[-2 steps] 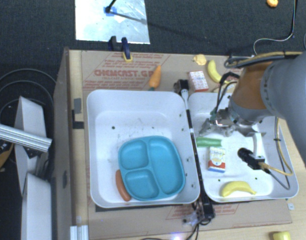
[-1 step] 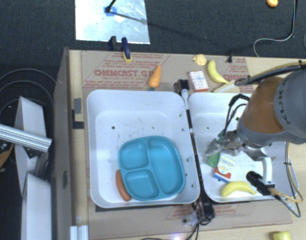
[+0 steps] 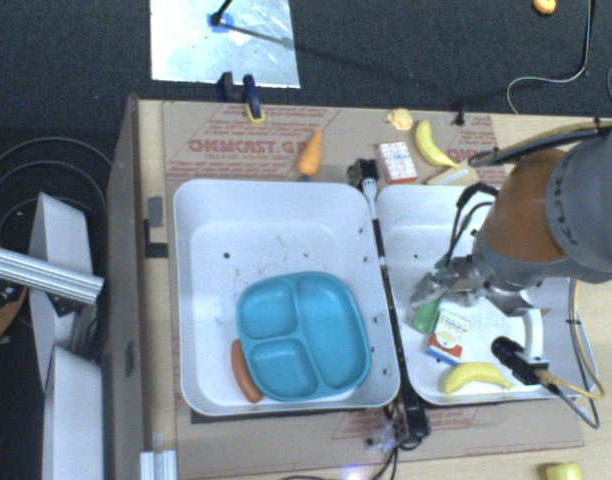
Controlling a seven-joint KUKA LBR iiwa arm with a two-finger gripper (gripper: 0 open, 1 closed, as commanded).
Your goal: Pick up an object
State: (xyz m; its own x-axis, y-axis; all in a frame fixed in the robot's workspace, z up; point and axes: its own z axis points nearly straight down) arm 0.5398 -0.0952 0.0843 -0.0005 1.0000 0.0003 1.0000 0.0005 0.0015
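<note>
1. Cardboard-lined desk (image 3: pixel 286 143) carries two shallow white bins side by side; a carrot (image 3: pixel 309 154) lies on the cardboard behind them.
2. Within the left bin (image 3: pixel 201 268), a blue divided plate (image 3: pixel 303 333) lies flat, with a brown sausage (image 3: pixel 244 370) just beside its lower-left edge.
3. Within the right bin (image 3: pixel 416 228) lie a green object (image 3: pixel 426 317), a small carton (image 3: pixel 448 333) just beside it, and a banana (image 3: pixel 475 376) near the front wall.
4. Reaching in from the right, the gripper (image 3: pixel 436 286) sits low in the right bin, just above the green object; whether it is spread or closed cannot be told.
</note>
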